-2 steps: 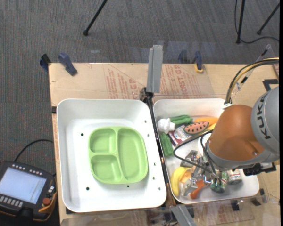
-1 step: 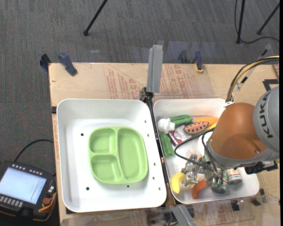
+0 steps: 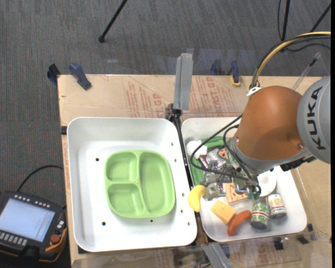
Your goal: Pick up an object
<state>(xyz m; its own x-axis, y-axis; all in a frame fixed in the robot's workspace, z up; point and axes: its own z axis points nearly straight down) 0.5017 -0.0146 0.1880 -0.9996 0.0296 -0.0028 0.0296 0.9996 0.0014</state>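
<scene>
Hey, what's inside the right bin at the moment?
In the right bin: a banana at its left edge, a cheese wedge, a sausage and two small cans. The arm covers the bin's middle and back, so anything under it is hidden.

Floor (image 3: pixel 145 21) was dark grey carpet with a fine ribbed weave, evenly lit, no hard shadows. A thin black stand leg (image 3: pixel 116 14) crossed it at upper centre, ending in a small foot. Black cables (image 3: pixel 283 10) hung at upper right. The bench (image 3: pixel 123 96) was topped with brown cardboard printed in red lettering; blue clamps (image 3: pixel 78 74) gripped its far left edge. A handheld control pendant (image 3: pixel 25 222) with a lit screen lay on the carpet at lower left, its cable (image 3: pixel 30 177) looping toward the bench.
</scene>
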